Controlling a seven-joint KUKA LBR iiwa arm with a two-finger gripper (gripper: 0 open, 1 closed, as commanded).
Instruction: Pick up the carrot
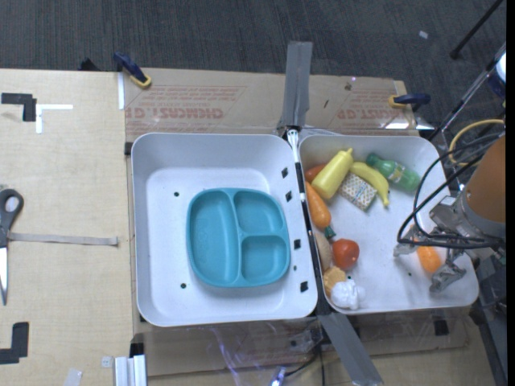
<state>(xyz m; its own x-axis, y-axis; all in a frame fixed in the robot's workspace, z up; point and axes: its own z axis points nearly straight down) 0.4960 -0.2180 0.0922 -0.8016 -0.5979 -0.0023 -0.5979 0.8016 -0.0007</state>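
The carrot is orange with a green stem end and lies along the left wall of the right bin, pointing toward the front. My gripper hangs over the bin's right front corner, far to the right of the carrot. Its fingers stand apart, open. A small round orange fruit sits on the bin floor between them. I cannot tell whether they touch it.
A yellow squeeze bottle, banana, green bottle and tan block crowd the right bin's back. A tomato and white garlic lie below the carrot. The left bin holds a teal divided plate.
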